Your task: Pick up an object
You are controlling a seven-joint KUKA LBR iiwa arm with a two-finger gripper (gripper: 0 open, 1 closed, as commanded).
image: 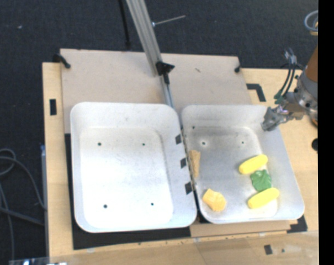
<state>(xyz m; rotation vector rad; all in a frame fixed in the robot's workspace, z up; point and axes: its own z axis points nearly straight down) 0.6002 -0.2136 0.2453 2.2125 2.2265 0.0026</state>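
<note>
The right bin (211,123) holds several small objects. A yellow oblong piece (253,164) lies toward its right side, with a green piece (260,180) just below it and a second yellow oblong piece (263,198) under that. A yellow-orange chunk (215,200) rests near the bin's front left corner. A tan wedge (194,163) leans along the bin's left wall. My gripper (272,118) hovers at the bin's upper right corner, well apart from all the objects, and nothing shows between its fingers.
The left bin (81,120) sits beside the right one on the wooden bench. A slanted metal rail (144,29) rises behind the bins. Cables (6,175) lie off the bench's left edge. The arm (307,87) enters from the right.
</note>
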